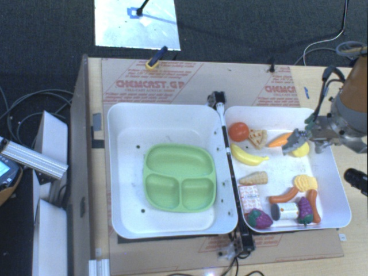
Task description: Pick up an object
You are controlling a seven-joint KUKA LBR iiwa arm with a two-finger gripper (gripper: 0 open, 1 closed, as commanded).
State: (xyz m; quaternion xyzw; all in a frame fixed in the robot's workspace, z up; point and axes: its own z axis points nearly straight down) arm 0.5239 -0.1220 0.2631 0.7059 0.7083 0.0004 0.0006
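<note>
A small yellow toy fruit (301, 149), perhaps a lemon, looks to be the object of this try: it lies in the upper right part of the right bin (339, 203), directly at the tip of the gripper (298, 140), and an orange toy carrot (279, 140) touches it on the left. The gripper comes in from the right at a low angle, but from above its tip is dark and blurred against the fruit, so I cannot tell if it has closed on anything or is only near. Behind it the grey arm (351, 117) leaves the view on the right side. I judge the step to be the reach or the start of the grasp, with no lift yet, because the fruit seems to rest on the bin floor. The next move calls for a firm closing on one piece alone, and then a straight lift; the carrot is so near that it may be pushed or caught also. Further out in the same bin lie a tomato (238, 131), a waffle piece (258, 137), a banana (248, 156), an ice cream cone (253, 178), a sausage (283, 197) and purple grapes (259, 218). The left bin (123, 154) holds a green divided plate (180, 177).
</note>
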